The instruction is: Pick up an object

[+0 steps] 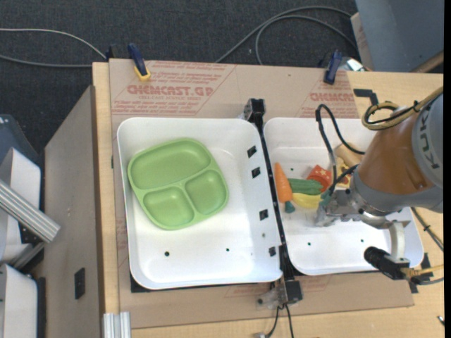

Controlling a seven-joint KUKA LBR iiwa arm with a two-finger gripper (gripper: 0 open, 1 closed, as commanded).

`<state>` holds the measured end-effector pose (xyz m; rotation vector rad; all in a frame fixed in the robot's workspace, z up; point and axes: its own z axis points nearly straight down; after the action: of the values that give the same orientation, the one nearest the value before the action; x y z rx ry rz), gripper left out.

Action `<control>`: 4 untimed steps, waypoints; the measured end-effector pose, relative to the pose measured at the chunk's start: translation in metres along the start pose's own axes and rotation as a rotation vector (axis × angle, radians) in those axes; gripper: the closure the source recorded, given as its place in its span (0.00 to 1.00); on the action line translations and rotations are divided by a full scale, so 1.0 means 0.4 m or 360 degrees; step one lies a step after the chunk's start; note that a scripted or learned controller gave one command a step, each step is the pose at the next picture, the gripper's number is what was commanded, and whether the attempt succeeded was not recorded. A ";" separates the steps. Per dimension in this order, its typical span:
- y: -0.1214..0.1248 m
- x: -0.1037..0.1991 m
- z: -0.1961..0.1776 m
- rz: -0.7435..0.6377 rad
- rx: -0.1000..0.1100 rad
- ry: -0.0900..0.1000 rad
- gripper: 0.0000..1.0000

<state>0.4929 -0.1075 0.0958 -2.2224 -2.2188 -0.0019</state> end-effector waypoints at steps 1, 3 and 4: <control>0.006 -0.001 -0.107 -0.0004 -0.0008 -0.0004 1.00; 0.013 -0.020 -0.363 -0.0005 -0.0010 -0.0005 1.00; 0.044 0.133 -0.341 -0.0013 0.0001 0.0000 1.00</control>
<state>0.5105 -0.0546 0.2325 -2.2127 -2.2274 -0.0013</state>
